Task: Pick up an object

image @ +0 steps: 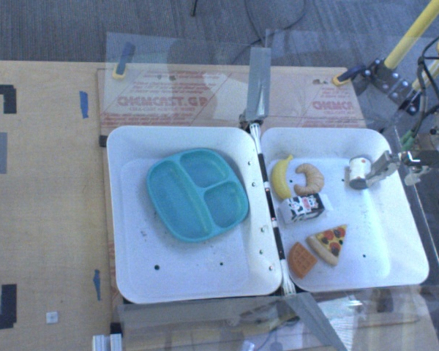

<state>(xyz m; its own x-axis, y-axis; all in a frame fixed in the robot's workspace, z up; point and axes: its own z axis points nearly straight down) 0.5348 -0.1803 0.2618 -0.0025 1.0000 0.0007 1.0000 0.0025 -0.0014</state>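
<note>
The right bin holds several toy foods: a yellow banana, a brown croissant, a black-and-white milk carton, a pizza slice and an orange waffle. A small white cylinder with a red mark lies near the bin's upper right. My gripper reaches in from the right edge, low over the bin, its tip touching or right beside the white cylinder. The view does not show whether the cylinder is held.
The left bin contains a teal divided plate. A grey ridge separates the two bins. A yellow pole and cables stand at the upper right, outside the bins.
</note>
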